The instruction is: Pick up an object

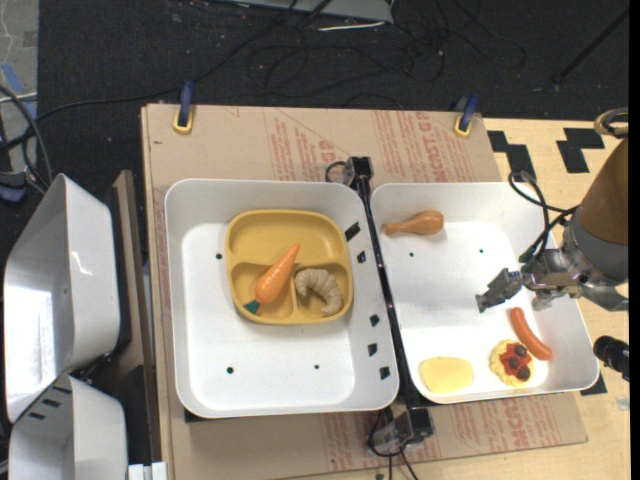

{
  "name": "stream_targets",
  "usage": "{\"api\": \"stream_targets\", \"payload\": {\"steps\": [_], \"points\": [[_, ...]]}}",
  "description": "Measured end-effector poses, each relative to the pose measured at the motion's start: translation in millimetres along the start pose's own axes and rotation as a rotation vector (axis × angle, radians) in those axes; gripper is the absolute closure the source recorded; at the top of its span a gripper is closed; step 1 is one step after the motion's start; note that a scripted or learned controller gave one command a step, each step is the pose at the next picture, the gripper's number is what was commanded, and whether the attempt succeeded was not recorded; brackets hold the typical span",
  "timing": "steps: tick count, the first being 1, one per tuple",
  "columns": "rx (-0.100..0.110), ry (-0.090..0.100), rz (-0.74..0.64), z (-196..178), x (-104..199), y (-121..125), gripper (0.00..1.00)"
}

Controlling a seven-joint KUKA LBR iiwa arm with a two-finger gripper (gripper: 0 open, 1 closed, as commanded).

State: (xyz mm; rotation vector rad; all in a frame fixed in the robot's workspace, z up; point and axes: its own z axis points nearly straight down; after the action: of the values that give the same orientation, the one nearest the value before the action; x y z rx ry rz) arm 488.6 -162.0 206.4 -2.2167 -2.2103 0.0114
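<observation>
Claw point(497, 295) low over the right bin point(470, 258), grip impossible to tell, sausage point(530, 334) just beside; drumstick point(416, 225) well apart

The hand point(497, 294) hangs over the right bin point(470, 258), near a sausage point(529, 332). A yellow plate point(288, 265) in the left bin point(200, 298) holds a carrot point(277, 274).
</observation>
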Motion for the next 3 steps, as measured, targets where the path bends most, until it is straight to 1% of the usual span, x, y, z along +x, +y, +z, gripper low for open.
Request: {"api": "stream_targets", "payload": {"steps": [1,2,3], "points": [[-0.012,-0.003,-0.004,-6,0,3,0.0],[-0.009,-0.001,-0.002,48,7,12,0.0],[-0.008,-0.001,-0.002,102,17,16,0.0]]}}
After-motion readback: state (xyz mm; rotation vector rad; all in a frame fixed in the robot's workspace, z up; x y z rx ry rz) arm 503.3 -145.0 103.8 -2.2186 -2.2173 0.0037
